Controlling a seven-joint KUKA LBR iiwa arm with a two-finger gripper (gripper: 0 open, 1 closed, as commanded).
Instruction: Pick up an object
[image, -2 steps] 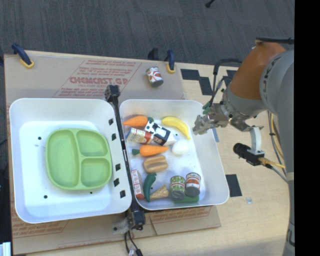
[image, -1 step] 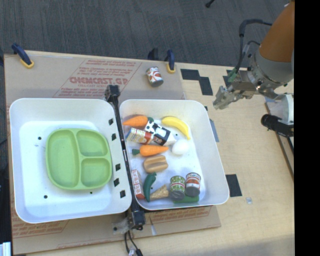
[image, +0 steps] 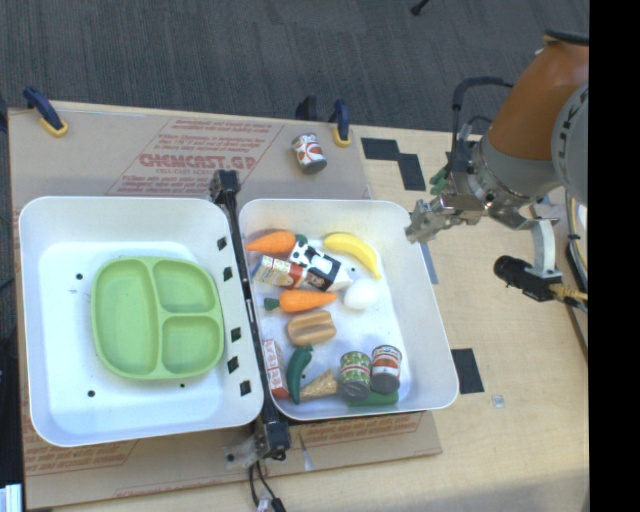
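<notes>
Gripper (image: 418, 226) at right bin's (image: 425, 330) far right rim, just beyond the banana (image: 354, 250); finger state can't be told.

A robotics lab, by the look of it: left of the gripper (image: 415, 225), two white bins (image: 60, 400) sit on a board (image: 200, 150) clamped to the desk (image: 520, 400). The nearer bin holds toy food (image: 310, 300), and black tape marks (image: 465, 370) dot the desk below the gripper.

Arm (image: 540, 120) reaches leftward, claw (image: 425, 222) at its tip.
</notes>
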